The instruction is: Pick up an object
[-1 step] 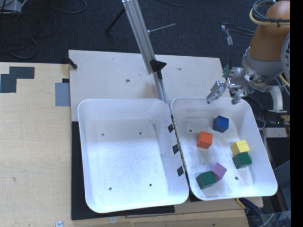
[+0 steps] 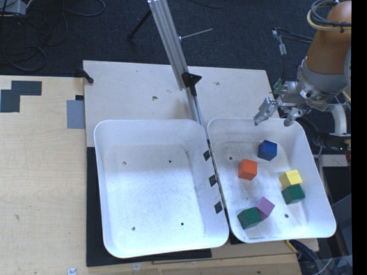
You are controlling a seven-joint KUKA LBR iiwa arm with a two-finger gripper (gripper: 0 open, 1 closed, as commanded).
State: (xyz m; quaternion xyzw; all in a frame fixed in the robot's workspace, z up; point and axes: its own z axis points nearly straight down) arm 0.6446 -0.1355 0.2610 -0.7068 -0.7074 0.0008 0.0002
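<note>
Grey gripper, fingers apart, above right bin's far rim, blocks well clear.

Nearest the grey pincer a blue cube is seen; beyond it orange, yellow, purple and two green cubes, in a white bin.

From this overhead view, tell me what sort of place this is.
Most likely a robotics lab bench set up for grasping trials. A robot arm hangs over two white bins, coloured blocks lie in the right bin, and loose cables trail across the dark floor.
</note>
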